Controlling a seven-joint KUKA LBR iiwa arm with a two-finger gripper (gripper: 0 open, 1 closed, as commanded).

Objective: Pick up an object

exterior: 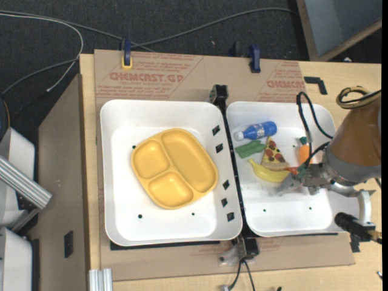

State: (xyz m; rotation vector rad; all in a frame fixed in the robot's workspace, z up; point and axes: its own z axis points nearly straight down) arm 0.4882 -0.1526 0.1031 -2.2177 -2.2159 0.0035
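Left bin (115,162): holds one yellow divided plate (174,167), three compartments, lying flat and near the middle. Bare white floor rings it on all sides, so it sits clear of every wall.

Right bin (285,220): holds a cluster of small items crowded toward the dividing wall and the far half. Blue-and-white bottle (256,131) lies on its side, farthest back. Green piece (248,150) lies just in front of it, touching or nearly so. Pizza-slice toy (274,153) rests against the yellow banana (268,173), which curves along the cluster's near edge. Small orange item (304,153) sits to the right, partly hidden by the arm's cable.

Gripper (292,183): low inside the right bin, just right of the banana's tip; whether the claw is open or closed cannot be told, and nothing is seen held in it.

Judgement: the banana is the likeliest target, being nearest and outermost.

Room: the near half of the right bin's floor is bare, giving open approach from the front. The dividing wall and packed neighbours crowd the cluster's left and rear, risking a nudge to the pizza slice.
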